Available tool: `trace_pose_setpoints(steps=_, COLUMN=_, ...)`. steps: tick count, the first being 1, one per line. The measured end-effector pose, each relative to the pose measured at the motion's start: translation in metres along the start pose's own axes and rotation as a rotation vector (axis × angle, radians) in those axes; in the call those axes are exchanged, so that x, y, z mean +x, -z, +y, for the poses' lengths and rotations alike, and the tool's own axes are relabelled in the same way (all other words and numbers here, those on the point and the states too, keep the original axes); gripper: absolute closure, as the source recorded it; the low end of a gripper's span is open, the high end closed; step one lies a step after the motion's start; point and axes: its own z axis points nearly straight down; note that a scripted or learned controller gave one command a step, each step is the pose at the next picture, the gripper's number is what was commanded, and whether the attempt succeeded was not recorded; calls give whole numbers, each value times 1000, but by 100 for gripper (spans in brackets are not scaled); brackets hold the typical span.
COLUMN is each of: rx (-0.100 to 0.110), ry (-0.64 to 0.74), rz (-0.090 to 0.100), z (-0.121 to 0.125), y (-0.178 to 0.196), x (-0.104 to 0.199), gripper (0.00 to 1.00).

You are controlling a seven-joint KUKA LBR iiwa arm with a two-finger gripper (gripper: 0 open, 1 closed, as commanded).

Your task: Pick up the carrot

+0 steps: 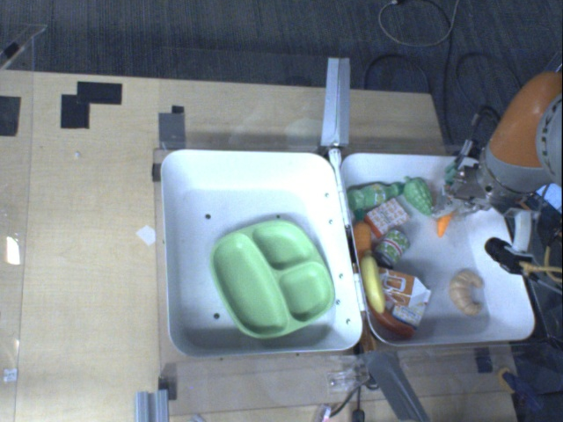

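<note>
The claw point(453, 202) grips the carrot point(444, 225) near the right bin's point(519, 328) two-o'clock rim; bare floor lies toward five o'clock.

Plastic, wood and metal

Smooth glossy green divided plate point(273, 277) in a matt white plastic bin point(189, 236); pale wood-look table point(79, 236); brushed metal divider bar point(336, 104).

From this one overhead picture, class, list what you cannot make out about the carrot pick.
- End effector: whether it grips the carrot; too small and blurred, camera view.
- Carrot: its upper end, hidden under the end effector.
- Arm: cut off by the right edge.
- Items along the right bin divider: overlapping, labels too small.
</note>
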Motion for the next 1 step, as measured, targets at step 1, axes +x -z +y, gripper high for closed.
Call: trace_pose_setpoints(steps=1, rx=6, ry=-51, rz=0, z=13, y=118, x=14, gripper=100)
